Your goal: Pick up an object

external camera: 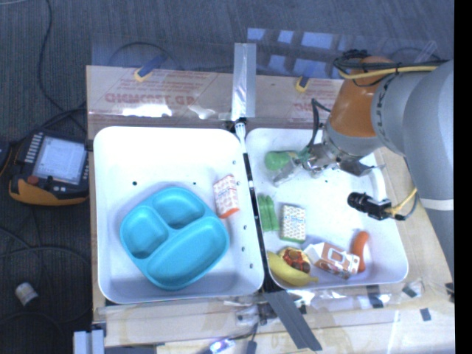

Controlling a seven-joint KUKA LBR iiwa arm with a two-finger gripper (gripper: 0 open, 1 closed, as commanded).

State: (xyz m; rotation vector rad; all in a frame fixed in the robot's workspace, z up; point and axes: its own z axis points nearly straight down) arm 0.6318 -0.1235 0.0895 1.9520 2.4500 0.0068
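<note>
From the overhead camera I see the arm point(413, 116) reaching in from the right over the right bin point(391, 271), with its gripper point(304, 161) low at the bin's far left corner, right against a green object point(280, 160). I cannot tell whether the fingers are open or closed there; the metal parts blur into the green shape, and I cannot make out what that green thing is. Nearer me in the same bin lie a slim green packet point(266, 214) along the left wall, a small green-and-white carton point(293, 222) just beside it, a banana point(290, 269) at the near edge touching a dark red snack packet point(296, 257), a white-and-orange carton point(335, 260), and an orange sausage-shaped item point(359, 246) touching that carton. A black fitting point(367, 203) on a cable hangs over the bin's right side. The left bin point(118, 146) holds a blue divided tray point(174, 234) and a small orange-and-white carton point(226, 195) near the divider. A handheld pendant point(51, 168) lies on the floor at left.
</note>
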